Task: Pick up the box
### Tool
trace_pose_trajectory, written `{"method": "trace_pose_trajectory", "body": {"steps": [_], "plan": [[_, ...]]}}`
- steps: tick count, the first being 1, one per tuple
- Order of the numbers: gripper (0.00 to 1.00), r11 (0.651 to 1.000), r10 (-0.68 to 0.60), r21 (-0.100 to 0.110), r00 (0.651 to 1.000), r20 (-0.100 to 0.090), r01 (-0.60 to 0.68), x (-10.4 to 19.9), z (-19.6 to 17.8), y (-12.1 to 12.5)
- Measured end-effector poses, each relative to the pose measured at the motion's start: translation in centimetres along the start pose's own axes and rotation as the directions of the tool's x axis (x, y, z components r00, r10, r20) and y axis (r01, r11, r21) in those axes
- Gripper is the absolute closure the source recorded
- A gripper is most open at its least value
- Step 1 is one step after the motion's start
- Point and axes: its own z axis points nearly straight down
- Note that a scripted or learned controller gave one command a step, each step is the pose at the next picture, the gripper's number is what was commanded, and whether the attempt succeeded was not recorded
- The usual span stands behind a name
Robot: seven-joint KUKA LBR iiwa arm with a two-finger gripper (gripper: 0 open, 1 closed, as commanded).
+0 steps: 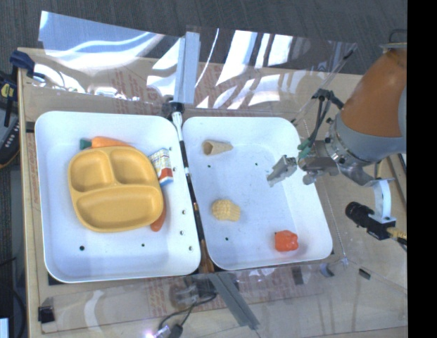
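The box is small and white with red and blue print. It lies in the left bin, wedged between the yellow divided plate and the bin's right wall. My gripper hovers over the right side of the right bin, far to the right of the box. Its two fingers stand apart with nothing between them, so it is open.
An orange carrot-like piece pokes out behind the plate, and another shows at its lower right. The right bin holds a tan cone, a yellow corn piece and a red-orange item.
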Motion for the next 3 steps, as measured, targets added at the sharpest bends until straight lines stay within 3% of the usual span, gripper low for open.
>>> {"method": "trace_pose_trajectory", "body": {"steps": [1, 2, 3], "plan": [[0.0, 0.999, 0.032, -0.004, 0.999, 0.003, -0.032, -1.2, -0.1, 0.9], [0.0, 0.985, 0.175, -0.005, 0.985, 0.0, -0.175, 2.5, -16.3, 1.9], [0.0, 0.942, 0.335, -0.002, 0.942, 0.0, -0.335, 5.4, -14.0, 2.0]]}}
